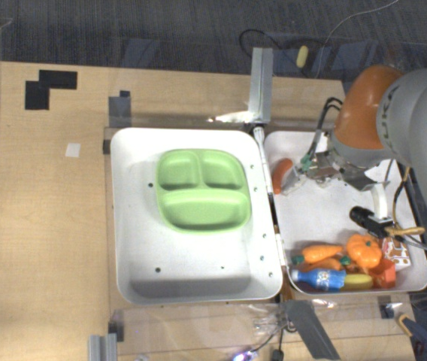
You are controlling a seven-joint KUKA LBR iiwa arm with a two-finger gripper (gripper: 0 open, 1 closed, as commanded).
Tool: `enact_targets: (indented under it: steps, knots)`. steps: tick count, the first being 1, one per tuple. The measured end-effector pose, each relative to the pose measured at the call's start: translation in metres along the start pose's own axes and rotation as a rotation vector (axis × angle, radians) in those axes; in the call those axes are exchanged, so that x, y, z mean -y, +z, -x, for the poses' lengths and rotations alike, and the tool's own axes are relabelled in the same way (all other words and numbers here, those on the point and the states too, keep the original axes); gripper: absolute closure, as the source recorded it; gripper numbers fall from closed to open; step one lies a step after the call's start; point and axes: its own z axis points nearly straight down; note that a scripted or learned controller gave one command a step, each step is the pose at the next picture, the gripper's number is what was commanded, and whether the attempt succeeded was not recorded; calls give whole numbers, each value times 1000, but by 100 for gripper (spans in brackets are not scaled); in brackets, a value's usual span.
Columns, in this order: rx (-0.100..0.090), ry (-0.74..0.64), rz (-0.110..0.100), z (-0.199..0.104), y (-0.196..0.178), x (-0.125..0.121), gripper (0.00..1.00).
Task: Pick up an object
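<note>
Gripper (298,173) low in the far-left part of the right bin (320,218); whether its jaws are apart or together cannot be told from this angle. A red object (280,173), blurred in outline, lies just left of it against the bin's left wall. Along the near wall lie a carrot (321,254), a round orange fruit (364,250), a blue bottle (319,279), a banana (358,280) and a small printed box (398,255); print on box and bottle is too small to read. The left bin (134,224) holds a green divided plate (201,189). The arm (416,119) is cut off at the right edge.
</note>
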Motion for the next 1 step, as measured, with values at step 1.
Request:
enact_targets:
  steps: [1]
  knots:
    - [-4,69,-22,16,2,-37,0]
